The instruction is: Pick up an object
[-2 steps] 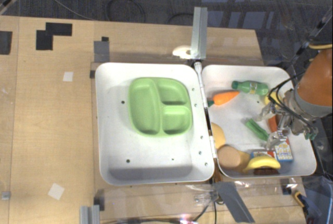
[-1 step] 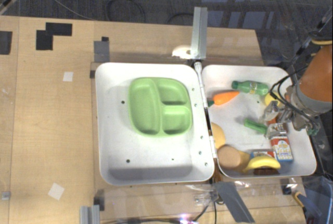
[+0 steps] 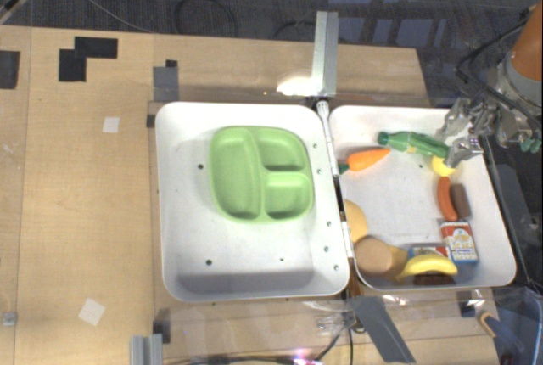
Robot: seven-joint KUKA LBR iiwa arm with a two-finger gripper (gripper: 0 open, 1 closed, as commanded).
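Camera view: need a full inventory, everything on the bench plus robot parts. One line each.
bins: 2, white, side by side on the bench
divided plate: 1, green, middle of the left bin
bottle: 1, green, lying at the back of the right bin
carrot: 1, orange, back left of the right bin
hot dog: 1, red and brown, right side of the right bin
small carton: 1, white, red and blue, front right of the right bin
banana: 1, yellow, front of the right bin
bread rolls: 2, tan, front left of the right bin
hand: 1, grey metal, over the back right corner of the right bin
arm: 1, grey with orange band, right edge
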